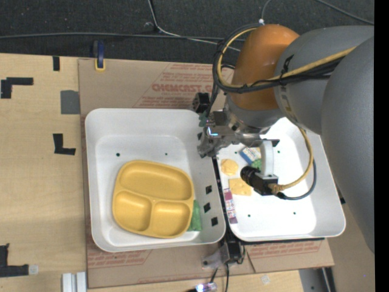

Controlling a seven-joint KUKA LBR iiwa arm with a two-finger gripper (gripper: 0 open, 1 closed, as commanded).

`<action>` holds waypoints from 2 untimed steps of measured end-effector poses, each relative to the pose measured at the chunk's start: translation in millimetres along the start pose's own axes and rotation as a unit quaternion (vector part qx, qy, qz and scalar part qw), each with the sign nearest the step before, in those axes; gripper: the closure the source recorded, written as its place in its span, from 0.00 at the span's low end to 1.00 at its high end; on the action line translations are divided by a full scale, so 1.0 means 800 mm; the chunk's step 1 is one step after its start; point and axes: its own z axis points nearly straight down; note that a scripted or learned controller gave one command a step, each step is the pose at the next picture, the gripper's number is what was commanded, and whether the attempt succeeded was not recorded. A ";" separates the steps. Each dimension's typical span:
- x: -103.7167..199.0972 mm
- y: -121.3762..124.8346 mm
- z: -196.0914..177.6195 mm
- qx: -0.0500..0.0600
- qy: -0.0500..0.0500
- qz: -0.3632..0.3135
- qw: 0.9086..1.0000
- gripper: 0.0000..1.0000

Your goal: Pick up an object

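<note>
My gripper (238,140) hangs low over the far left part of the right bin (304,224), mostly covered by the orange band and grey wrist above it. Just below it lie two yellow pieces (229,166) (242,188), a blue and white item (248,156) and a small green item (257,163). A thin pink and white tube (229,203) lies along that bin's left wall. In the left bin (100,139) sits a yellow divided plate (152,198) with a green object (196,216) at its right edge.
The wall between the two bins (214,193) runs right beside the gripper. A black cable fitting with a yellow hose (262,182) hangs over the right bin's middle. Cardboard (140,84) lies under both bins.
</note>
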 end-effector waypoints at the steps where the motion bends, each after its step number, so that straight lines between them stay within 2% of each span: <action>1: 0.059 0.000 -0.002 0.000 0.000 0.000 1.000 1.00; 2: 0.055 0.000 -0.002 0.000 -0.001 0.002 1.000 0.00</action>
